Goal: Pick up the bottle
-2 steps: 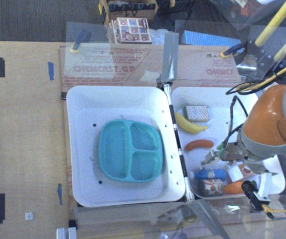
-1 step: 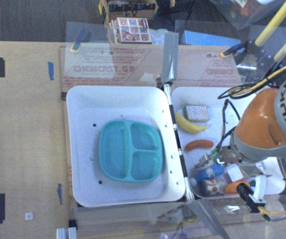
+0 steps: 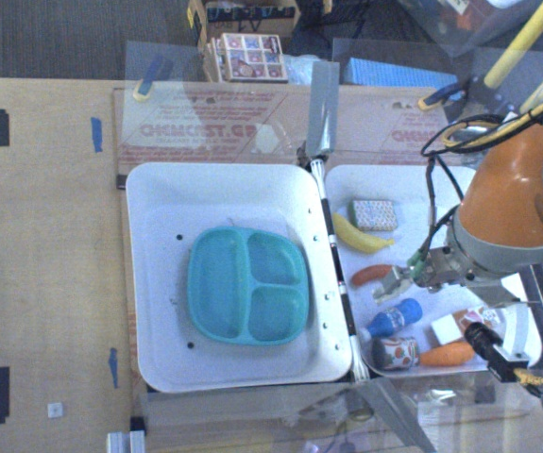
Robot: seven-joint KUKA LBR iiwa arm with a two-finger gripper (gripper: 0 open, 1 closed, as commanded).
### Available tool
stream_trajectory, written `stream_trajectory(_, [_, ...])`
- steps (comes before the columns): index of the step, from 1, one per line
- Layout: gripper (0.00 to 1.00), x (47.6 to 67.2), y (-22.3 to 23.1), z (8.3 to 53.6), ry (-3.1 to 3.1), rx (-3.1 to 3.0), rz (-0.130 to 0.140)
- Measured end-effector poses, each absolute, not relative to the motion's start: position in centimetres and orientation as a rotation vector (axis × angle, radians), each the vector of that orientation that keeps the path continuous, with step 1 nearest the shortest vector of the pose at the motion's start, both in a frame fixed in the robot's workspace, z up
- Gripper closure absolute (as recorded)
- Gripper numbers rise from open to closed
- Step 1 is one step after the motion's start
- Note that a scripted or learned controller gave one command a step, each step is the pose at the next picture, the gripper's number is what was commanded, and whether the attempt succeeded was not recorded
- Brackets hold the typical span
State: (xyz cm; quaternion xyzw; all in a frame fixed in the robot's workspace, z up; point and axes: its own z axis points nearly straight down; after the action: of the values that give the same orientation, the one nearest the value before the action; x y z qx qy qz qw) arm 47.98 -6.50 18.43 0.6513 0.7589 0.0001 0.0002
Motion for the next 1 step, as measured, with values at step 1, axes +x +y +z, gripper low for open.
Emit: stream_trajectory(1, [0.00, 48.21, -10.35, 8.83, 2.365, 2.056, 0.010])
